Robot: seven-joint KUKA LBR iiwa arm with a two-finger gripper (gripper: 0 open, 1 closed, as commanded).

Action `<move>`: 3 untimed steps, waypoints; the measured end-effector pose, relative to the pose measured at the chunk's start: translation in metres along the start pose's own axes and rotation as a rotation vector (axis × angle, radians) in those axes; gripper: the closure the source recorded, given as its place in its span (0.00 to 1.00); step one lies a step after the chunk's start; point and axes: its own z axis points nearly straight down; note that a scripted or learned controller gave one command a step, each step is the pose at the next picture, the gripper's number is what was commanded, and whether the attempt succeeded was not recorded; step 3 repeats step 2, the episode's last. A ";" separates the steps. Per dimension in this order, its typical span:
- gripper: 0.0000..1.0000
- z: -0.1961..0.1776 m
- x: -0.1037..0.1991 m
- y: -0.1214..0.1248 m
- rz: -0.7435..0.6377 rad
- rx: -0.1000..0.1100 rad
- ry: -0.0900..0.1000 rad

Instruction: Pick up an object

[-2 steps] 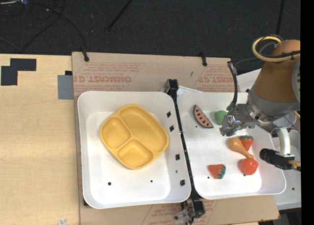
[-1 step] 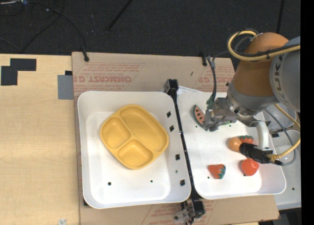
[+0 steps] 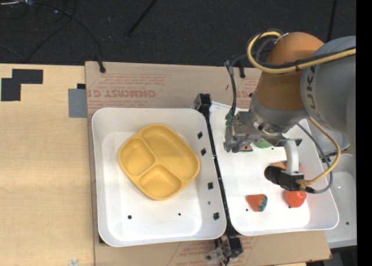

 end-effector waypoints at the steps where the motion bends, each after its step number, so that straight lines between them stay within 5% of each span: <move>1: 1.00 -0.009 0.051 0.001 0.000 0.001 0.000; 2: 1.00 -0.012 0.102 0.007 0.000 0.001 -0.001; 3: 1.00 -0.012 0.102 0.007 0.000 0.001 -0.001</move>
